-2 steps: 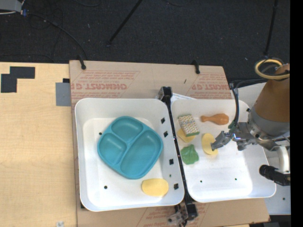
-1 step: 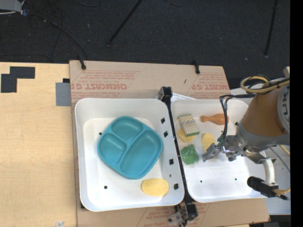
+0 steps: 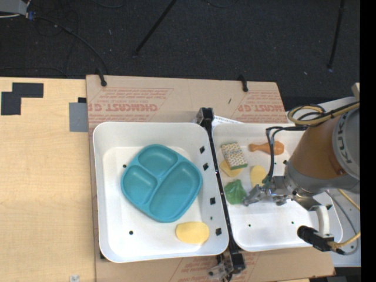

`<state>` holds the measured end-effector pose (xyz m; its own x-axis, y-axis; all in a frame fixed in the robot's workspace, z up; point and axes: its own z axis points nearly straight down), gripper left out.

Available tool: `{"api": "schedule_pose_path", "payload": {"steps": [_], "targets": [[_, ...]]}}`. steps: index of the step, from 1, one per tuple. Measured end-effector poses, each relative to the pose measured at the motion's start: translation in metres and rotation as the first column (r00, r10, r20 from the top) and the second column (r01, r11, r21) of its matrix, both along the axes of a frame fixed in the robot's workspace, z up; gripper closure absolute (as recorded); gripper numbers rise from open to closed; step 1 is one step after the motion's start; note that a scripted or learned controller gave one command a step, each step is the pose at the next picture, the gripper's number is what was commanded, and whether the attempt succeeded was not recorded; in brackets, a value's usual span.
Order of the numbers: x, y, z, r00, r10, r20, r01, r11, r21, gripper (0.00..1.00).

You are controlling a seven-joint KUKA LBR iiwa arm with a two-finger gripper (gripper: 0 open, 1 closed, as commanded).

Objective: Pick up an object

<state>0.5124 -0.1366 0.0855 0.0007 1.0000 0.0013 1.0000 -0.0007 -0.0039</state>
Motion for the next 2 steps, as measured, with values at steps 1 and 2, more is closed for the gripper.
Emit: {"api": "schedule_pose_path", "payload": {"steps": [1,2], "targets": [[0.0,-0.001,0.013,1.0,-0.004,0.001,0.004,1.0,0.0,1.0],[-0.004,0.002,0.055,1.0,0.002,0.002,-0.002,1.0,0.0,1.0]]}}
